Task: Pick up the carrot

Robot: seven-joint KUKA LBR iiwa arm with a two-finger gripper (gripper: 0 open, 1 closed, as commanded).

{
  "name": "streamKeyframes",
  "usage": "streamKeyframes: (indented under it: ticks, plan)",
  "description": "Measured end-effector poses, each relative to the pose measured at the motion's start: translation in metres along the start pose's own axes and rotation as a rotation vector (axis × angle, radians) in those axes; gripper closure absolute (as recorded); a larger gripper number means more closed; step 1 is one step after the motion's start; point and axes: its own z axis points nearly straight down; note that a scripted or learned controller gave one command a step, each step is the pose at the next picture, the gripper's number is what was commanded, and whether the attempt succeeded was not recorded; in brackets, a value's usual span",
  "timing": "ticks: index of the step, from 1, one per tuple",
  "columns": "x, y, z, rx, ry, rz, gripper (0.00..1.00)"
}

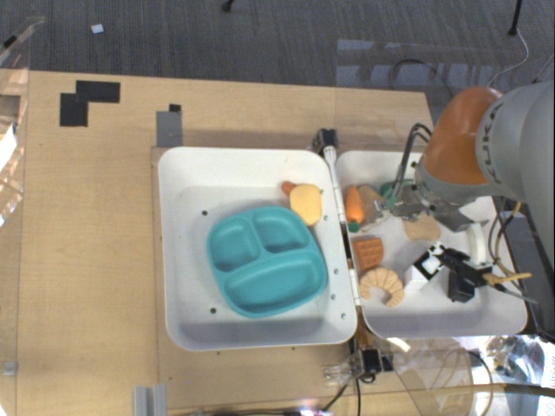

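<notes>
Bright even overhead light, soft shadows, glare on left edge, slightly soft focus

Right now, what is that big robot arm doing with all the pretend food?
The grey and orange arm reaches into the right bin, and its end effector is down beside the carrot near the bin's left wall. The carrot looks to be lying in the bin, not lifted. A waffle and a croissant lie nearby. In the left bin sit a teal divided plate and a yellow toy food.
</notes>
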Motion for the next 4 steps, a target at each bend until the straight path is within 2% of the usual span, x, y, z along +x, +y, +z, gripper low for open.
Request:
streamKeyframes:
  ticks: [1, 2, 3, 4]
  plan:
    - [-0.018, 0.065, 0.006, 0.042, 0.021, 0.108, 0.0]
    - [-0.017, 0.069, 0.013, 0.042, 0.008, 0.279, 0.0]
    - [-0.016, 0.068, 0.013, 0.052, 0.005, 0.476, 0.0]
    - [-0.006, 0.082, -0.096, 0.012, 0.006, 0.463, 0.0]
